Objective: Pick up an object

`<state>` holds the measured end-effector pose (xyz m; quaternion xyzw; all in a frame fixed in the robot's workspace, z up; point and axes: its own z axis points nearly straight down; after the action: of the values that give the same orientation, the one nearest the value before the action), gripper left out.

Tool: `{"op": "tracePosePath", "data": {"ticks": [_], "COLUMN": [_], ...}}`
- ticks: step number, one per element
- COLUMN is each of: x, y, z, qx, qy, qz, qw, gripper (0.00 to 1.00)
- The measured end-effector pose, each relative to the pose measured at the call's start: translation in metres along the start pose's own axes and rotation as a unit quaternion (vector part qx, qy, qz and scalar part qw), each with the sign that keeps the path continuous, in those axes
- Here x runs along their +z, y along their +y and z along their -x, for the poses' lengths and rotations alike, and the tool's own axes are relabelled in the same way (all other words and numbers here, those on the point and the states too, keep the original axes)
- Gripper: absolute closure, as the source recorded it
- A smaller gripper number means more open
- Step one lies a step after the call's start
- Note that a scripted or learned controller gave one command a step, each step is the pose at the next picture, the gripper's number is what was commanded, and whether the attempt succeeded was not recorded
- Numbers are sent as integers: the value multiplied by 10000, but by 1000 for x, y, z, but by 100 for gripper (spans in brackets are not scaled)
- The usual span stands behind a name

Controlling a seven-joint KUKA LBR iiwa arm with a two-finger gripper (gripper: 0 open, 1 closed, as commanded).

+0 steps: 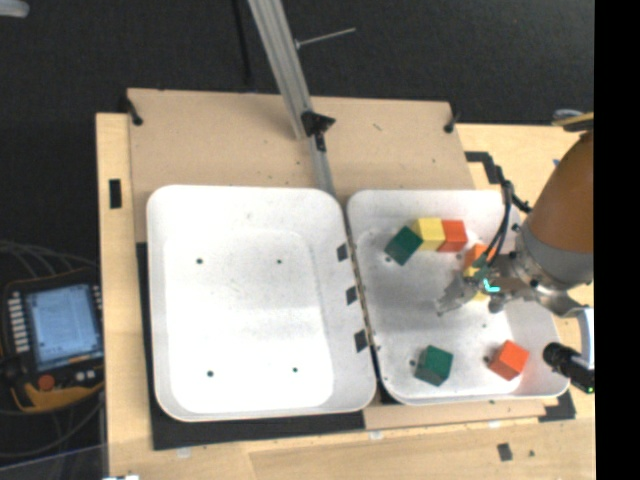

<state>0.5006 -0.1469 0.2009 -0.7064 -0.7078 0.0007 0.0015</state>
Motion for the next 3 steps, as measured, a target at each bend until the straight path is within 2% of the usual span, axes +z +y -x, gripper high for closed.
{"op": "tracePosePath", "data": {"ticks": [1, 3], "x": [-2, 83], "y": [1, -4], "z": [0, -1], "qx": [14, 22], "qy": [-5, -9], "qz": [27, 2], "qw": [10000, 10000], "gripper": [0, 0]}}
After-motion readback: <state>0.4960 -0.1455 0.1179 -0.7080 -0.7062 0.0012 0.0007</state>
